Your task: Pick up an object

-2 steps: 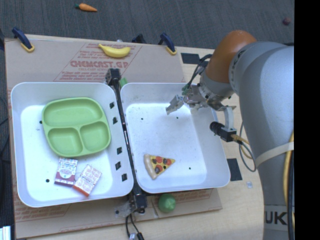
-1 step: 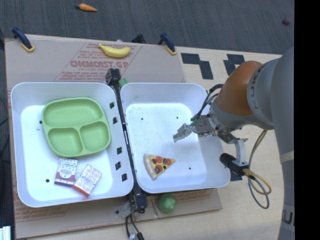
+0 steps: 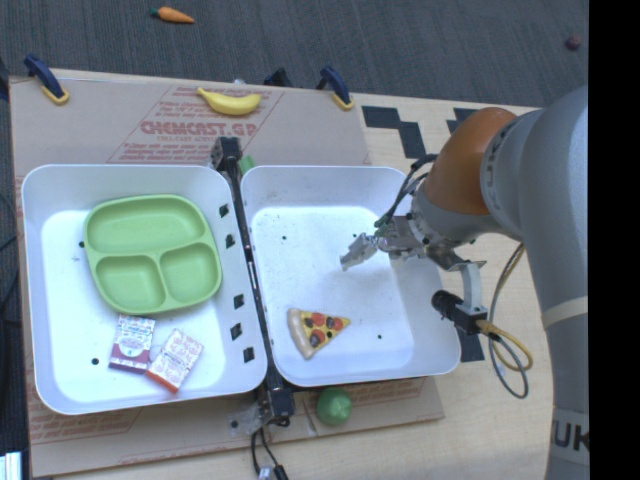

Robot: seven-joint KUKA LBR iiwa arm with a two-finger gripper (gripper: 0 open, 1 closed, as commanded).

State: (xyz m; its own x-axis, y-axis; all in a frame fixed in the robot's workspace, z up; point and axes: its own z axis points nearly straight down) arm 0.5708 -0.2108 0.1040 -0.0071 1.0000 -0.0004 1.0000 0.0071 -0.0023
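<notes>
So the arm (image 3: 520,178) comes in from the right and its gripper (image 3: 358,252) is over the right bin (image 3: 330,180), toward the right side of it. Can't tell from this angle whether the gripper is open or closed, it's just a grey blob at this size, and nothing shows up in it.

The obvious thing to grab in that bin is a toy pizza slice (image 3: 316,330), lying flat near the near edge, left of center. It's well apart from the gripper, which sits further back and to the right.

The left bin (image 3: 40,298) has a green divided plate (image 3: 152,252) taking up most of the far half, plus two small packets (image 3: 155,351) side by side at the near edge, one reddish brown and one lighter red, just touching or nearly so.

Outside the bins: a banana (image 3: 230,99) on the cardboard (image 3: 300,128) behind them, a green ball (image 3: 335,406) at the near edge just below the right bin, and a carrot (image 3: 174,14) way off on the floor at the far left.
</notes>
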